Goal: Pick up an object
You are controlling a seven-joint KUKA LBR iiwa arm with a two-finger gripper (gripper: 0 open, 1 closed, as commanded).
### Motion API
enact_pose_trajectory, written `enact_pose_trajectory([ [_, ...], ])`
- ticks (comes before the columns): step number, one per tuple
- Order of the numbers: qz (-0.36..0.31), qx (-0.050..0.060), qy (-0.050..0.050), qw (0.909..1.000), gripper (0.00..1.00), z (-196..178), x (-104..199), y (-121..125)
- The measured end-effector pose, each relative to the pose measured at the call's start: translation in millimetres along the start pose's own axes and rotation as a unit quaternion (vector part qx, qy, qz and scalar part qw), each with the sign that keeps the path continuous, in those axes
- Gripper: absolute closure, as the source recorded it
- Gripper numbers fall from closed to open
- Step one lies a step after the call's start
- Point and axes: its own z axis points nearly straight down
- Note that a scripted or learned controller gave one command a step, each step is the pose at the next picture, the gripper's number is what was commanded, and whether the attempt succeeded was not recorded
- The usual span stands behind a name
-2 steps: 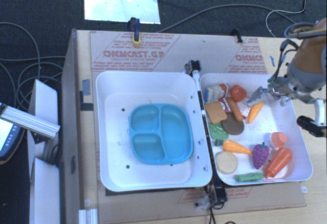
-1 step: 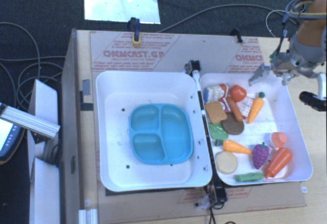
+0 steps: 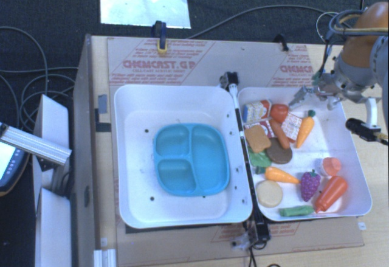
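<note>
Gripper [image 3: 316, 94] on my end hangs with fingers spread, nothing in them; small carrot [image 3: 305, 128] sits just below it, blue tray [image 3: 192, 160] far left.

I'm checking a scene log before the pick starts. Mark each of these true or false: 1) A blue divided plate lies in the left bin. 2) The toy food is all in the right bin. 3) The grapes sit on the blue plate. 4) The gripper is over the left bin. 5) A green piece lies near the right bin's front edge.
1) True: the blue divided plate lies in the left bin.
2) True: the toy food is piled in the right bin.
3) False: the purple grapes lie in the right bin, apart from the plate.
4) False: the gripper is at the right bin's far edge.
5) True: the green piece lies by that front edge.
</note>
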Motion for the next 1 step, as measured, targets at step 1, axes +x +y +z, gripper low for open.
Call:
enact_pose_trajectory([
  [1,0.001,0.001,0.0,1.0,0.0,13.3,-0.2,-48.6],
])
